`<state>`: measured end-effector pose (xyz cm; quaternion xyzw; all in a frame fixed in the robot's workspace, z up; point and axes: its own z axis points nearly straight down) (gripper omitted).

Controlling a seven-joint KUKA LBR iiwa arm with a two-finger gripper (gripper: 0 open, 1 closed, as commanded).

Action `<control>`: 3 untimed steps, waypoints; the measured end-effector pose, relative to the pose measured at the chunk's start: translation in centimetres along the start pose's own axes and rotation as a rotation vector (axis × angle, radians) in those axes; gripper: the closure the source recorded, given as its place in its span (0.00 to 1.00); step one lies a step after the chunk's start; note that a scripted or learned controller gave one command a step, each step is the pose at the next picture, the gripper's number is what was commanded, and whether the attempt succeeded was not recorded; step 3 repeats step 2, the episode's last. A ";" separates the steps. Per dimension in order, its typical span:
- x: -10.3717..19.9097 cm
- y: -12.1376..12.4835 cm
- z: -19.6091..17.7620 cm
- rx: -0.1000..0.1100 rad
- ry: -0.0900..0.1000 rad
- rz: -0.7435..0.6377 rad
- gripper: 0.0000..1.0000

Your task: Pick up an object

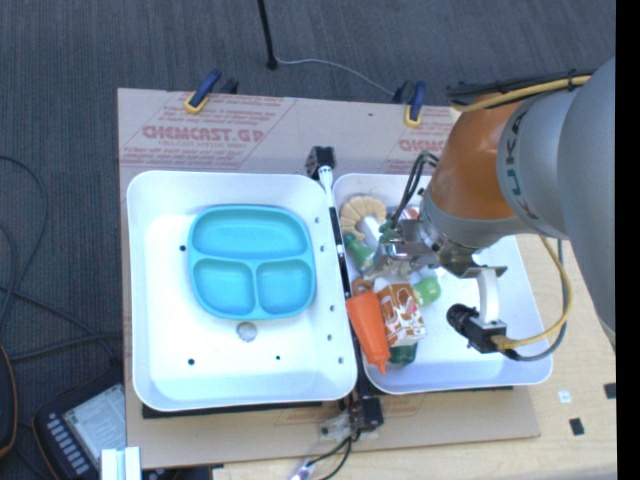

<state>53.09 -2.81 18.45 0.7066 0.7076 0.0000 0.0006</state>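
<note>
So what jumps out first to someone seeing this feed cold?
The grey arm with its orange band looms over the right bin, its wrist down among a heap of small items, an orange carrot-shaped toy nearest. In the left bin, a bright blue divided plate lies flat.

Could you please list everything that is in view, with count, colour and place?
Bins: two, white, side by side on the bench.
Divided tray: one, light blue, three compartments, in the left-hand bin.
Small round object: one, greyish, just below the tray; too small to identify.
Carrot-like object: one, orange, at the right-hand bin's left edge.
Printed packet: one, red and white, beside the orange object.
Round ridged object: one, tan, at the top of the right-hand bin.
Green pieces: a few, partly hidden in the pile.
Clamps: two, blue and yellow, on the board's far edge.
Arm: one, grey with orange band, over the right-hand bin.
Gripper: one, down in the pile.
</note>
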 end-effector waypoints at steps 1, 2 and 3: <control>0.0 0.0 -0.9 0.002 -0.001 0.000 1.00; 0.3 8.0 -9.7 -0.001 -0.001 0.001 1.00; 0.3 8.0 -9.7 -0.001 -0.001 0.001 1.00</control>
